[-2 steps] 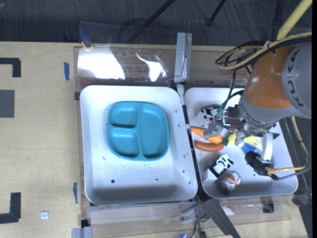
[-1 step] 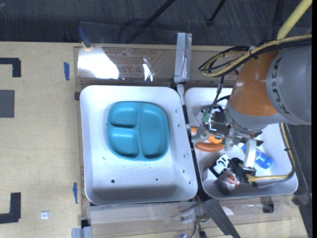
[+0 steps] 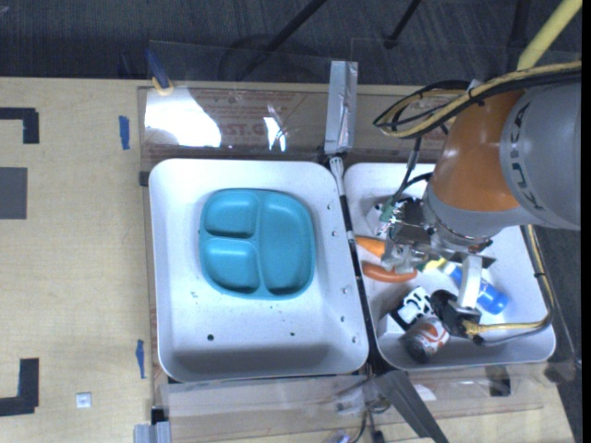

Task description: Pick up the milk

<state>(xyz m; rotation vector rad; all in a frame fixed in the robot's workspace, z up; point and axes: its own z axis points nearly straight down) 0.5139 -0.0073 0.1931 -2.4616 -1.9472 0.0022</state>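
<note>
1. Pale wooden bench (image 3: 74, 247) seen from above at a slant, with dark floor and stand legs beyond its far edge. Two shallow white bins sit side by side on it.
2. The left bin (image 3: 175, 340) holds a blue divided plate (image 3: 259, 243) at its middle.
3. A grey arm (image 3: 545, 155) with an orange band (image 3: 476, 164) reaches in from the right and hangs over the right bin (image 3: 369, 185). Its gripper (image 3: 404, 247) is low over the left half of that bin. Whether it is open or closed cannot be told, as the wrist hides it from above. Nothing can be seen held.
4. The milk (image 3: 411, 308), which I take to be the small white carton with black patches, lies in the near half of the right bin, just on the near side of the gripper.
5. Progress, as a judgement: the carton rests on the bin floor, not yet gripped or lifted. The grasp and the lift are both left to do.
6. Crowding is the main obstacle. Orange carrot-like pieces (image 3: 372, 245) lie right by the gripper, against the bin's left wall. A reddish-brown can (image 3: 427, 341) sits against the carton's near side. A blue item (image 3: 496, 299) lies to the right. A careless grasp could catch the can or the orange pieces instead.
</note>
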